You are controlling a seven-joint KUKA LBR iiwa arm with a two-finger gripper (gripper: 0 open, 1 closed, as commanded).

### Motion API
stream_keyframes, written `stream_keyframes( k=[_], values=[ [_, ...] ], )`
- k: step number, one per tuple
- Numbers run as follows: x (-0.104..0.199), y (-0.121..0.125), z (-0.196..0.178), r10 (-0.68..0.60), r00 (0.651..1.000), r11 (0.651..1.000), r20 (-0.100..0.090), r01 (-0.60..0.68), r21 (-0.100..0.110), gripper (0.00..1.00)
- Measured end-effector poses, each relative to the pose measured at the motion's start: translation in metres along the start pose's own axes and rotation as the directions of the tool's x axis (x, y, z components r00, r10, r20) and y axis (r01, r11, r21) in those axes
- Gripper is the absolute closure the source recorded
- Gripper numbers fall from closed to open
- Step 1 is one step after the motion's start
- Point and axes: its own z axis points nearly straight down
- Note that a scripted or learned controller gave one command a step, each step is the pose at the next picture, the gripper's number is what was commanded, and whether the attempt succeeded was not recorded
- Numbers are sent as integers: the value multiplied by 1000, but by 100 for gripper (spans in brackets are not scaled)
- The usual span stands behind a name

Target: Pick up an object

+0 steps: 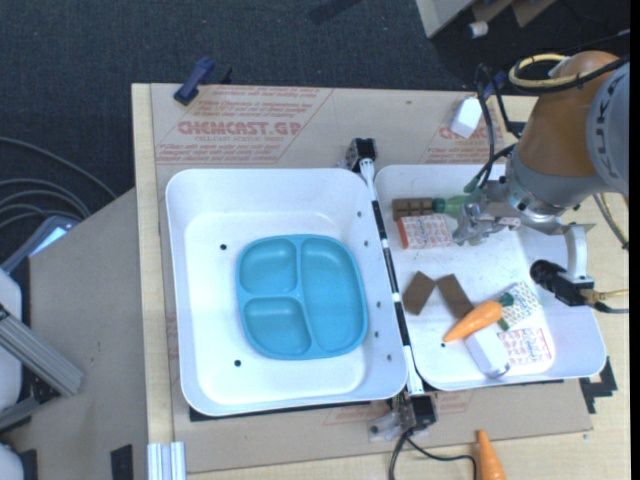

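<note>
The right bin (585,353) holds several objects. A red-and-white printed box (424,231) lies near its far left, with a brown block (417,208) just behind it. Two brown flat pieces (434,293) lie mid-bin. An orange carrot (473,321) rests beside a white item (487,352) and a printed card (524,340). My gripper (478,223) hangs over the far part of this bin, just right of the printed box. Its fingers point down close to the bin floor, and nothing shows between them.
The left bin (190,298) carries a blue divided plate (300,295). A black clip (362,152) sits where the bins meet at the back. A black part of the arm (556,280) juts over the right bin's right side. A second orange item (487,455) lies on the bench front.
</note>
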Motion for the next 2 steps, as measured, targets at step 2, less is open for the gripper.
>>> stream_keyframes(
  k=[2],
  values=[
    [12, -61, 64, 0, 1000, 1000, 0, 0, -5, 0]
  ],
)
